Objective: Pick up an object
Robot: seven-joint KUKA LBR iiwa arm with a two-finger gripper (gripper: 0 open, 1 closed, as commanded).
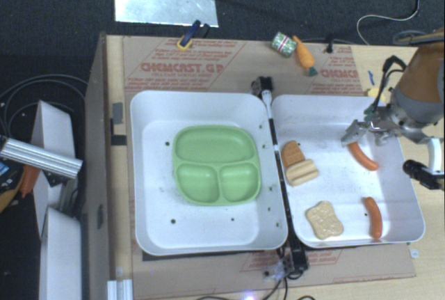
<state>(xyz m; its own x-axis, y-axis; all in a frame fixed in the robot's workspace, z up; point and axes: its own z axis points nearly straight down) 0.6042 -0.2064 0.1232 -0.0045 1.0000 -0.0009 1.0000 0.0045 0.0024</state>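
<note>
Orange sausage (pixel 362 156) just below end effector (pixel 359 130) (apparently untouched).

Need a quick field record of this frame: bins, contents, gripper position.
left bin: green divided plate
right bin: two sausages, bread roll, cracker
gripper: over right bin, beside upper sausage's end; grasp not visible
arm: enters from right
outside bins: toy carrot and small can on the cardboard behind
</note>
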